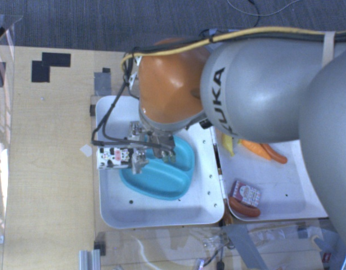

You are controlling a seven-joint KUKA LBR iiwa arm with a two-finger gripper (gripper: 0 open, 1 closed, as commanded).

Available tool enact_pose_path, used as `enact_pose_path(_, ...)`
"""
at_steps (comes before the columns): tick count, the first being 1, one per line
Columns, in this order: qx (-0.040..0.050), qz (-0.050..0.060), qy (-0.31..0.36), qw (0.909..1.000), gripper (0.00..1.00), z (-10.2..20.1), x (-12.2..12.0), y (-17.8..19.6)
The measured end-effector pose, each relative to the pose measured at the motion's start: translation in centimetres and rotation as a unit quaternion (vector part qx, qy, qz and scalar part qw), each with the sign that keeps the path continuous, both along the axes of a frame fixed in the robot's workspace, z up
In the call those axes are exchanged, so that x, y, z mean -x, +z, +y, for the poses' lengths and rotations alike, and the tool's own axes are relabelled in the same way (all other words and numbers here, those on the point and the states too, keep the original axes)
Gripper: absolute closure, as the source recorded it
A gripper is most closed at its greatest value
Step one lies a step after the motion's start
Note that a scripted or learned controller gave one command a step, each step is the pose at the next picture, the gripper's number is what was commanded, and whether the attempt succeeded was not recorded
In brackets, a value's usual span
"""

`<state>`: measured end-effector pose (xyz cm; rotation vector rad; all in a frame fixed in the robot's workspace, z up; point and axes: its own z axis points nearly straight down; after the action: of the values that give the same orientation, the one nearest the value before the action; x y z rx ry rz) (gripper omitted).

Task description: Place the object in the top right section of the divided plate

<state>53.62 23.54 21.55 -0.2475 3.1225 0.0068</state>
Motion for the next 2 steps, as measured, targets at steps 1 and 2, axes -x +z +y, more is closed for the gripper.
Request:
enact_pose_path(1, 0.0008, -0.001, 0.161, 0.987, 1.0, 0.1, -2.2, -0.3)
enact_pose_path(2, 0.0016, 0.0, 0.175, 0.9846, 1.0, 0.0, 1.3, -6.1)
